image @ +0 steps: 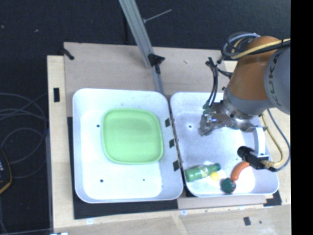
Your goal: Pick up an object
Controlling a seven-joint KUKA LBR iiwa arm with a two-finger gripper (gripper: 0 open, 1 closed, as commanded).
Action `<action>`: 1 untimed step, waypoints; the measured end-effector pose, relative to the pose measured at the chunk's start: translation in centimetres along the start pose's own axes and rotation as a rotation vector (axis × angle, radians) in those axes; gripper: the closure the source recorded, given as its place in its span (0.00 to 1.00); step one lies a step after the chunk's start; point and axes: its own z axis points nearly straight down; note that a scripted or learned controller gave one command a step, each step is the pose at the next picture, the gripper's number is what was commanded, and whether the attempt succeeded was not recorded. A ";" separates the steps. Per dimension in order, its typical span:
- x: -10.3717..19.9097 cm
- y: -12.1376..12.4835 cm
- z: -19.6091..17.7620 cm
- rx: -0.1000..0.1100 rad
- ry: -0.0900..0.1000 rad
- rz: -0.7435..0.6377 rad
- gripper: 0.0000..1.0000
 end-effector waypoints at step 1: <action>5.8 1.4 -0.6 0.001 0.000 0.000 1.00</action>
